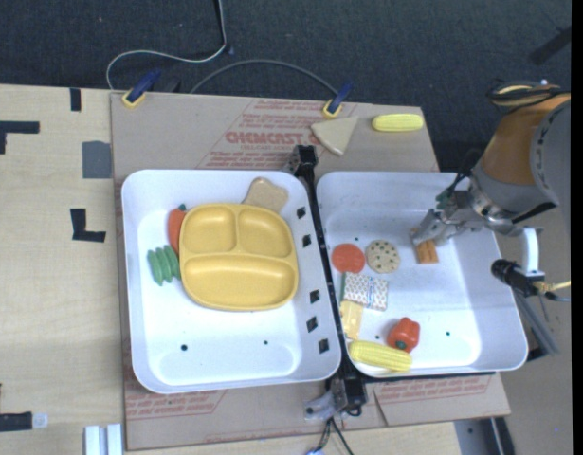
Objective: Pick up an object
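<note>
Orange piece point(426, 251): small block in the right bin, upper right part, just under the end effector's tip; I cannot tell whether it is gripped or merely touched.
End effector point(435, 227): over the right bin, reaching in from the right; whether it is apart or together cannot be told.
Arm point(519, 154): grey with an orange band, above the bin's right rim.
Right bin point(490, 335): white, shallow; carries the orange piece and the other small food toys.
Cookie point(382, 255): round, speckled, left of the orange piece, apart from it.
Red disc point(348, 258): just beside the cookie, on its left.
Wrapper point(365, 290): patterned packet below the disc and cookie.
Pepper point(403, 333): red, near the bin's lower edge.
Corn point(379, 354): yellow, lying along the lower rim, just beside the pepper.
Left bin point(158, 349): holds a yellow tray point(239, 256) with three compartments; a bread slice point(266, 193) at its upper edge, a carrot point(175, 227) and green beans point(162, 263) at its left.
Counter point(35, 254): behind the bins lie a wedge point(334, 136) and a yellow piece point(398, 121).
</note>
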